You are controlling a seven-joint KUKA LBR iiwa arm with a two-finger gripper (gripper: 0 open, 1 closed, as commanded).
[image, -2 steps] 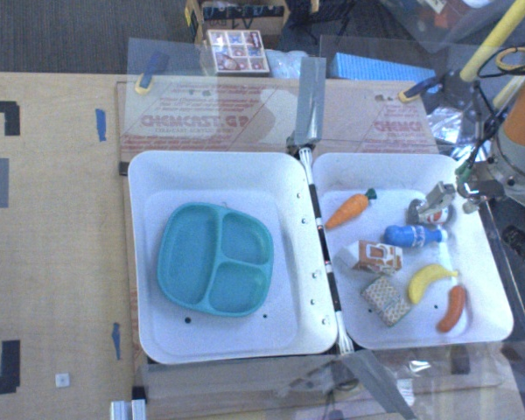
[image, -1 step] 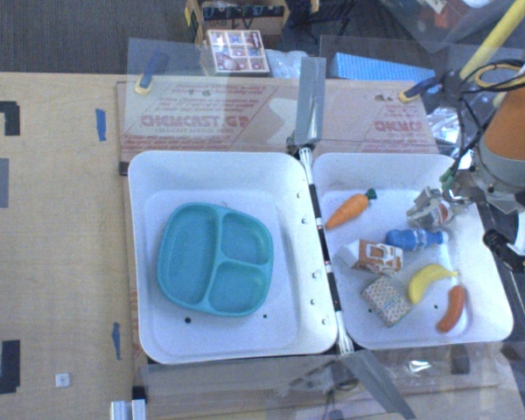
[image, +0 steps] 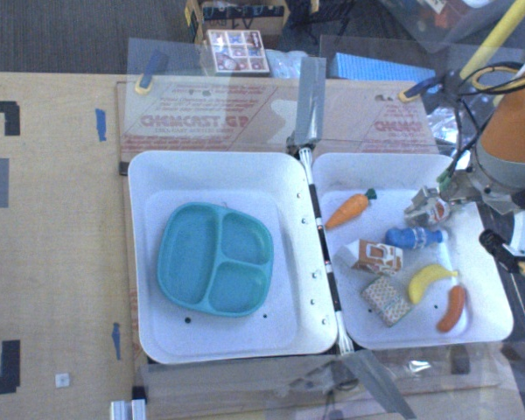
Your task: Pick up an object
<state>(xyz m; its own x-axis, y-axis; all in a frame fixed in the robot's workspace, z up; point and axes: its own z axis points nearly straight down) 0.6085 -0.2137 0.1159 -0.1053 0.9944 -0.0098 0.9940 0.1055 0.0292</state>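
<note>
The right bin [image: 394,166] holds several toy items: an orange carrot [image: 347,209], a blue bottle [image: 414,236], a brown and white carton [image: 378,255], a patterned pouch [image: 386,299], a yellow banana [image: 430,280] and a red-orange sausage [image: 452,308]. My gripper [image: 427,206] hangs low over the bin's far right part, just above and behind the blue bottle and right of the carrot. The orange-banded wrist [image: 512,134] rises behind it. I see nothing held in the gripper.
The left bin [image: 149,169] holds a teal divided plate [image: 215,258]. A metal divider [image: 319,234] runs between the bins. Cardboard sheets [image: 201,116] lie behind them, and cables and a yellow pole [image: 499,29] crowd the far right.
</note>
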